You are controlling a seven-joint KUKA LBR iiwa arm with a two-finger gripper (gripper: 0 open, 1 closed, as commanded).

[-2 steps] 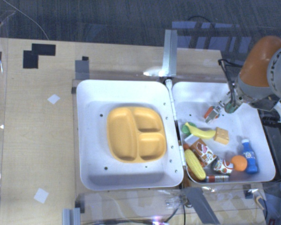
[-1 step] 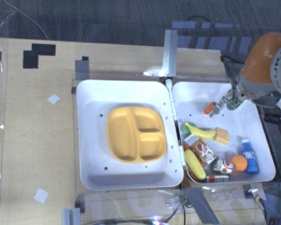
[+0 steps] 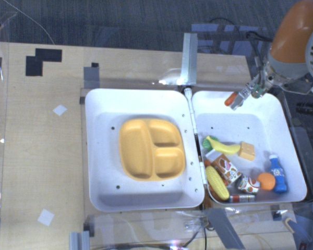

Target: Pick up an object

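Note:
My gripper [image 3: 240, 99] hangs over the back edge of the right bin [image 3: 281, 113], hanging from the orange-banded arm at the upper right. A small orange object [image 3: 230, 101] sticks out between its fingertips, lifted off the bin floor. At the front of this bin lie a banana [image 3: 225, 147], a tan block [image 3: 246, 150], a corn cob [image 3: 217, 182], a blue bottle [image 3: 277, 174], an orange ball [image 3: 266, 181] and a printed packet [image 3: 227, 169].
The left bin [image 3: 101, 139] holds a yellow divided plate [image 3: 151, 149]. A metal post [image 3: 190, 56] rises behind the seam between the bins. A small can [image 3: 248, 184] and a red marker [image 3: 242, 197] lie by the right bin's front wall.

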